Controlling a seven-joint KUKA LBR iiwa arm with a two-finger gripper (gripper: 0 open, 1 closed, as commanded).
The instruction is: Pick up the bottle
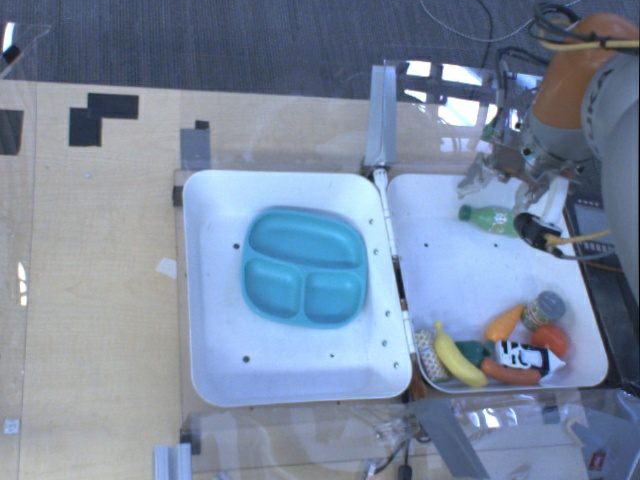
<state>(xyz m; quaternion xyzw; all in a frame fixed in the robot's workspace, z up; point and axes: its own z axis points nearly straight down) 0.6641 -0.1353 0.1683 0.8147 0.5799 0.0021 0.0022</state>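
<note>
Claw [520, 173] just above-right of green bottle [490, 218], whose long axis runs left-right; claw opening cannot be told.

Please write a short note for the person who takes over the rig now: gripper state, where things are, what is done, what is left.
Gripper: low over the far end of the right white bin, close above the green plastic bottle; a hold cannot be confirmed.
The bottle lies on its side on the bin floor.
Toy foods sit in the near corner.
Blue divided plate: in the left white bin.
Done: approach. Left: grasp and lift.
</note>
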